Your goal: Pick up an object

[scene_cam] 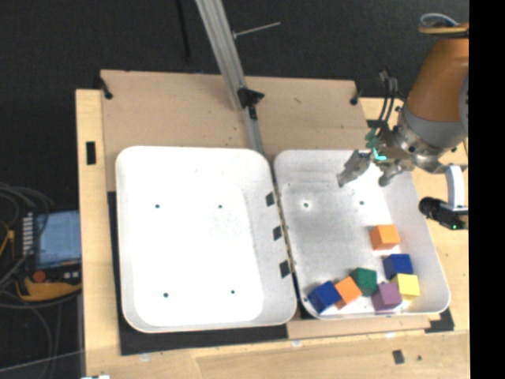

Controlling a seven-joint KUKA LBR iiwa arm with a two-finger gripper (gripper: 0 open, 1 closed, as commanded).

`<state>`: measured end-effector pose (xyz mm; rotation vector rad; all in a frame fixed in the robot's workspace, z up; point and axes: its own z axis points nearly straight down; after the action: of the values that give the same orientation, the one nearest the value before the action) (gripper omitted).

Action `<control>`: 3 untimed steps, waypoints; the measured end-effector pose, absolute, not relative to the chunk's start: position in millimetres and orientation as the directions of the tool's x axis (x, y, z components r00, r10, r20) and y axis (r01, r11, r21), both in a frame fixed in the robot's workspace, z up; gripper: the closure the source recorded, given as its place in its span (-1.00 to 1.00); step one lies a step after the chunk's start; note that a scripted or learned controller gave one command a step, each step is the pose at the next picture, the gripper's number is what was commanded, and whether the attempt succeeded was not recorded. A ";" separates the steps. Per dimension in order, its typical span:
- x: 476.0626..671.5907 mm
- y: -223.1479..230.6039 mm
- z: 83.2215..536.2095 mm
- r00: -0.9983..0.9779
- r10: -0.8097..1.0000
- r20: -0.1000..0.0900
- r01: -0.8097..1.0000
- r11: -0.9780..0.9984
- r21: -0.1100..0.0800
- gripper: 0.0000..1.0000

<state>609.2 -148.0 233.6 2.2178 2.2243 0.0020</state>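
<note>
My gripper point(368, 174) hangs over the far part of the right bin point(331, 212), fingers spread open with nothing between them. Several small blocks lie in the bin's near right corner, well below the gripper: an orange block point(384, 236), a blue block point(398, 264), a yellow block point(408, 284), a purple block point(387, 296), a green block point(364, 279), a second orange block point(347, 290) and a second blue block point(324, 296).
The left bin point(197, 235) sits beside the right one, joined by black clips point(278, 232) along the shared edge. A slanted metal pole point(229, 61) rises behind the bins. Cables and a blue box point(59, 239) lie off the bench at left.
</note>
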 end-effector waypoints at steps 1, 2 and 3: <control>601.2 -148.3 189.4 0.001 1.000 -0.002 1.000 -0.001 -0.002 -1.00; 591.4 -144.4 135.0 0.003 1.000 -0.001 1.000 -0.003 -0.005 -1.00; 592.1 -146.0 96.4 0.004 1.000 -0.004 1.000 -0.004 0.002 -1.00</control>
<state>592.1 -146.0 96.4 2.2230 2.2148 -0.0021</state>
